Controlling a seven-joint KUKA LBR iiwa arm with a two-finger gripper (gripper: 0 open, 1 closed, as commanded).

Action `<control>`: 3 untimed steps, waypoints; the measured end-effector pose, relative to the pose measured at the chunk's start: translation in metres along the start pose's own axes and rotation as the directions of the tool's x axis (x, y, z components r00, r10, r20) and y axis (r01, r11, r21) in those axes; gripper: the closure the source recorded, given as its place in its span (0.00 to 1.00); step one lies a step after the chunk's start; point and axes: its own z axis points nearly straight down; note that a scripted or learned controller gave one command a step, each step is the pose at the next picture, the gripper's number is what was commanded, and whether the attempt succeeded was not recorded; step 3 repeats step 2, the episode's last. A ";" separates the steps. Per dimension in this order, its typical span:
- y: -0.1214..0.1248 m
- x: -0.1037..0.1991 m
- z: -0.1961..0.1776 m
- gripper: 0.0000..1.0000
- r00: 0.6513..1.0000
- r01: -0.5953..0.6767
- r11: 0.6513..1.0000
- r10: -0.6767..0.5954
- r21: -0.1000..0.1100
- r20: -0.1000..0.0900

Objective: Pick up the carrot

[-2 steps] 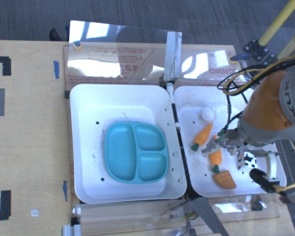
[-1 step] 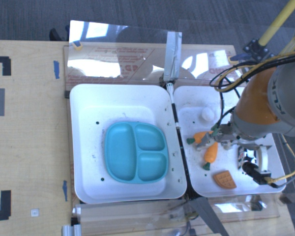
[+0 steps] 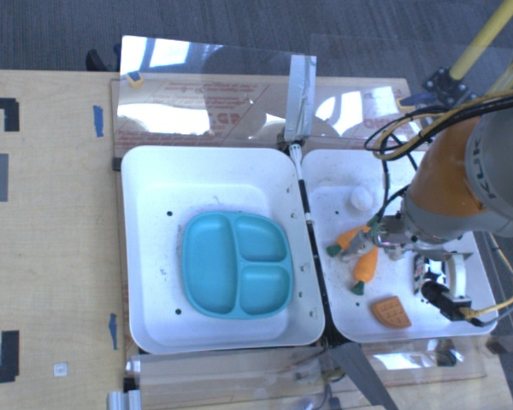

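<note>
The gripper [image 3: 383,239] sits low in the right bin [image 3: 342,323], right beside two carrots; whether it is spread or closed, I cannot tell. One carrot [image 3: 366,264] lies just left of it, another [image 3: 350,238] beyond. A cracker [image 3: 391,312] rests nearer. Blue tray [image 3: 237,264] fills the left bin [image 3: 145,229].

orange carrot [image 3: 365,265] w/ green top, lying tilted in right bin, mid-left.

Two white bins [image 3: 154,178], one blue plate [image 3: 237,264], two carrots [image 3: 365,265], one cracker [image 3: 391,312], one white ball [image 3: 360,199].
</note>
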 end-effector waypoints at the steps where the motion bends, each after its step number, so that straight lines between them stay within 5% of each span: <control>1: 0.001 0.000 -0.011 1.00 1.000 0.000 1.000 0.000 -0.004 0.001; 2: 0.009 0.086 -0.098 1.00 0.870 0.493 0.870 -0.493 -0.001 0.001; 3: 0.009 0.086 -0.098 1.00 0.870 0.493 0.870 -0.493 -0.001 0.001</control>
